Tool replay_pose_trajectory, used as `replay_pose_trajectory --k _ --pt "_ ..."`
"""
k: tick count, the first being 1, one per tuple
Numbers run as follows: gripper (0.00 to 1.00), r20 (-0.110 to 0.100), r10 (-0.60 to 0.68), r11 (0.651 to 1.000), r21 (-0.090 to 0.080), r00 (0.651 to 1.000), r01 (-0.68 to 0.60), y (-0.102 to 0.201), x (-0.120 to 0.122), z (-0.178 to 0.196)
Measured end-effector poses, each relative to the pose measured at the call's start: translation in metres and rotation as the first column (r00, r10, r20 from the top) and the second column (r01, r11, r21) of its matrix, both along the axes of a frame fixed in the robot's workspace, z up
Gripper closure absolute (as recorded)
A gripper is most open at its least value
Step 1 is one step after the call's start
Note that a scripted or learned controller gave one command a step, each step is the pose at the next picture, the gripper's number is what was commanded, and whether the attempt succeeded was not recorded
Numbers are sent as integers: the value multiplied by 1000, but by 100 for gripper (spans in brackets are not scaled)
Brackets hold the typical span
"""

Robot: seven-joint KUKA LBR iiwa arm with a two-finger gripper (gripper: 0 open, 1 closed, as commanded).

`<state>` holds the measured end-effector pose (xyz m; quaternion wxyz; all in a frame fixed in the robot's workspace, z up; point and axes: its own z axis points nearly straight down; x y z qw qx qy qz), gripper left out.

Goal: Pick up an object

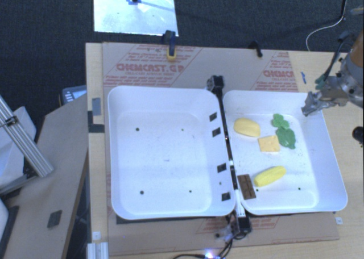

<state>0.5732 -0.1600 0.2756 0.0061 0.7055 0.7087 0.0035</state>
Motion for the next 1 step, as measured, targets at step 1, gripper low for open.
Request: replay_pose_trajectory --k 1 --pt "100 -10 -4 1000 2 1000 4 -21 -19 10"
